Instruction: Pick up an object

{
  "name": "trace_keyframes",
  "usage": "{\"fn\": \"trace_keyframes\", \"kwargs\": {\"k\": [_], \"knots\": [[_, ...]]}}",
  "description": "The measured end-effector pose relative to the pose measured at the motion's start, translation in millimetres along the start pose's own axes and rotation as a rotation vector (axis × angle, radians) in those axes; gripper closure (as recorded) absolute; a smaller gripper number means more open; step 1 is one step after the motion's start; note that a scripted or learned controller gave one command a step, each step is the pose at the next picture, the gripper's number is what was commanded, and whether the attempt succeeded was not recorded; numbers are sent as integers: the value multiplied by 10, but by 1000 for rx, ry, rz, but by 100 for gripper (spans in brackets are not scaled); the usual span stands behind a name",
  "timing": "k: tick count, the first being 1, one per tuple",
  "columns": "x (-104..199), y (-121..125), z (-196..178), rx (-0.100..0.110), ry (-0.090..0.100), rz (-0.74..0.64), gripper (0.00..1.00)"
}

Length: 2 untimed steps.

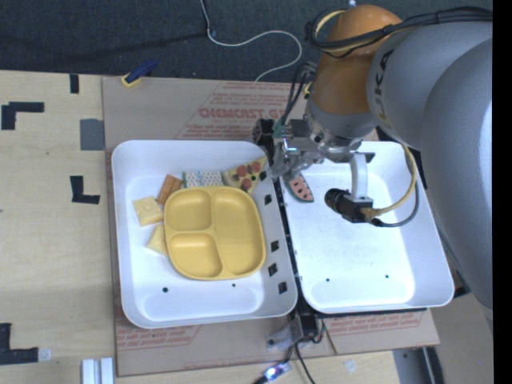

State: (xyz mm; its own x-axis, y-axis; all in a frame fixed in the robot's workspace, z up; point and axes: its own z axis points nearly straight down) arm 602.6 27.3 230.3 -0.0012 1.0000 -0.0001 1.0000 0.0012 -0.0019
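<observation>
Yellow divided plate (214,232): 1 | white bins (132,238): 2 | crackers (148,210): 2

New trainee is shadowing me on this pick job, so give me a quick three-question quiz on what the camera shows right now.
1. True or false: the yellow divided plate lies in the left bin.
2. Which bin does the end effector hang nearest: A) the left bin's front edge, B) the divider between the bins at the back, C) the right bin's front corner?
3. Fill in: the plate has ___ compartments.

Key: 1 true; 2 B; 3 three.
</observation>
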Motion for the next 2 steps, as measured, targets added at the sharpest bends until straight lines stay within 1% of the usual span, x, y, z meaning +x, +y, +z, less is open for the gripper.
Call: {"fn": "trace_keyframes", "kwargs": {"k": [1,2], "knots": [[97,-77,161,2,-1,0,100],[155,-14,100,0,0,-1,100]]}}
